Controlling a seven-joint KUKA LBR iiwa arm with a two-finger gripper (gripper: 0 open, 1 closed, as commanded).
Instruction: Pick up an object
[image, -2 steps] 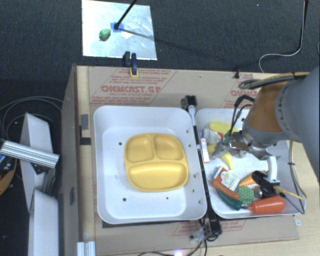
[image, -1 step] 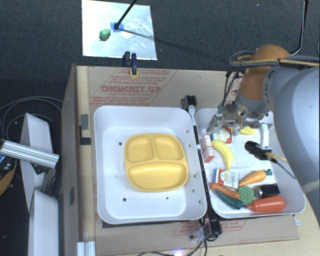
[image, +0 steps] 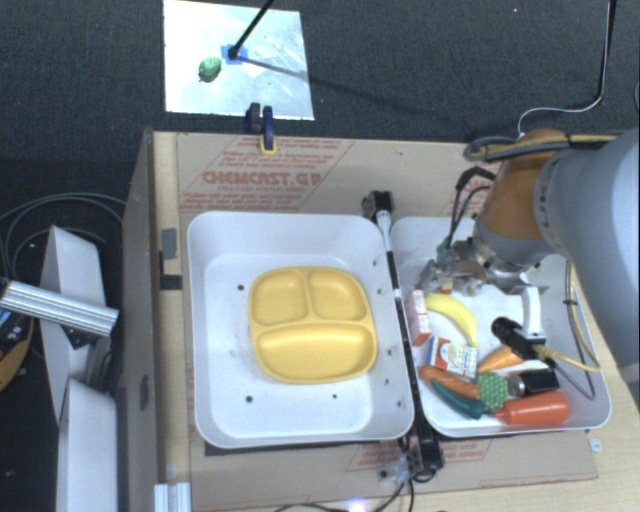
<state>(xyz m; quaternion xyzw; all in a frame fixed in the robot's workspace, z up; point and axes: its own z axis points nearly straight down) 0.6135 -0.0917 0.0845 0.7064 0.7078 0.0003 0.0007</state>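
My gripper (image: 452, 272) hangs low over the upper left part of the right bin (image: 410, 240), just above a yellow banana (image: 453, 316). Nothing shows held in it. Below the banana lie a red and white carton (image: 455, 357), a carrot (image: 448, 381), a dark green vegetable (image: 468, 403), an orange wedge (image: 497, 360) and a red-orange vegetable (image: 530, 408). A small red and white packet (image: 420, 323) lies along the bin's left wall.
The left bin (image: 220, 330) holds a yellow divided plate (image: 310, 323). The arm's grey body and orange band (image: 515, 200) cover the right bin's upper right. Both bins rest on a cardboard sheet (image: 270, 170).
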